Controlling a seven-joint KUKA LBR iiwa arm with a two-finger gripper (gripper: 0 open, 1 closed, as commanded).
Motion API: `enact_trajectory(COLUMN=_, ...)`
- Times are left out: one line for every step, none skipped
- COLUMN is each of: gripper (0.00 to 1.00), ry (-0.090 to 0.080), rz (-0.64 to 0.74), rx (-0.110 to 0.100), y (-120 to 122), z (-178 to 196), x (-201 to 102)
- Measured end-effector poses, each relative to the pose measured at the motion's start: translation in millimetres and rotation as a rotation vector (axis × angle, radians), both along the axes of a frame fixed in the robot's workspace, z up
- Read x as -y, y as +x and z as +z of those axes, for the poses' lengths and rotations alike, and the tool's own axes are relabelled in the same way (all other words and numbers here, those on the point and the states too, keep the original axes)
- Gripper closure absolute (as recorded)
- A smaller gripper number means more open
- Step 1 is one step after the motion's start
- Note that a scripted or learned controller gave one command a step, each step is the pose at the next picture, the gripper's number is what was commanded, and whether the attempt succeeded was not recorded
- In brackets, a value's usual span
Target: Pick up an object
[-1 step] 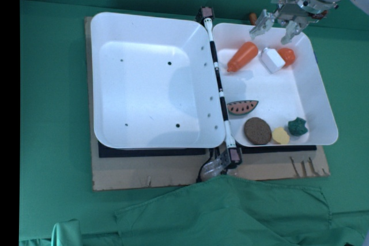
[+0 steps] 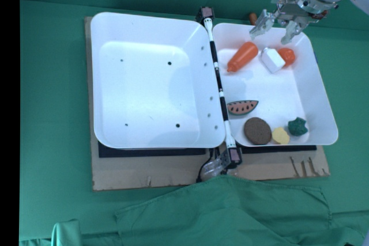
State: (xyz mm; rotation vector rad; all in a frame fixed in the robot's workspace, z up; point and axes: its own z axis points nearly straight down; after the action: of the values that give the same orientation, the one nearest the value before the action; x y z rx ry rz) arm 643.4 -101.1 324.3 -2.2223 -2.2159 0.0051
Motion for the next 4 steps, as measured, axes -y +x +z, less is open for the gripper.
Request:
enact_trajectory(gripper=0.0, ry=-0.001, rz=0.0, rx=-0.002, y=-2, z=-44, x=-1)
enact_trajectory(gripper=0.0, ry=-0.001, rz=0.0, rx=-0.003, y=2, z=-93, x=-7)
enact_trajectory(gripper=0.0, ry=-0.001, rz=0.0, rx=0.007, y=5, z=-142, x=-5)
enact_trajectory(gripper=1.0, ry=-0.004, rz=-0.002, rx=0.015, y=8, z=-129, x=-3)
